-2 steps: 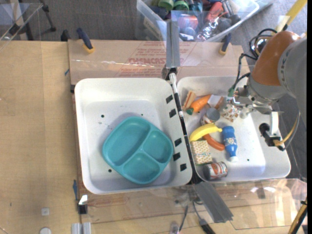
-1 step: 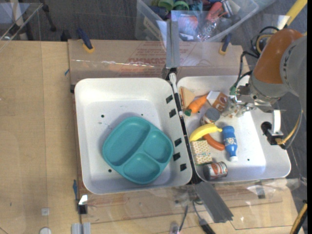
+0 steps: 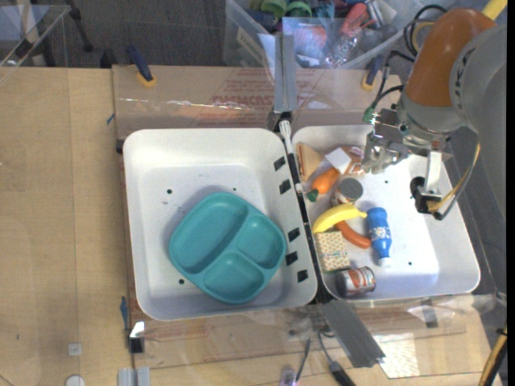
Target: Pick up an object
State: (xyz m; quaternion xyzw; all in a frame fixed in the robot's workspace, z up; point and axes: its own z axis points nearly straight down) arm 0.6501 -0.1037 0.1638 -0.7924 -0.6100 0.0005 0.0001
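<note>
Claw (image 3: 378, 161) hangs low over right white bin (image 3: 451, 240), can't tell its state. Nearest: small grey round can (image 3: 349, 190), just beside it. Centre over that can, drop straight, avoid yellow plastic banana (image 3: 339, 216).

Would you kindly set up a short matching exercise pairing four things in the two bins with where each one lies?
Things:
1. teal plate
2. blue bottle
3. can
4. banana

Places:
A. near the front edge of the right bin
B. in the left bin
C. just right of the banana
D. just left of the blue bottle

Pairs: 1-B, 2-C, 3-A, 4-D
</note>
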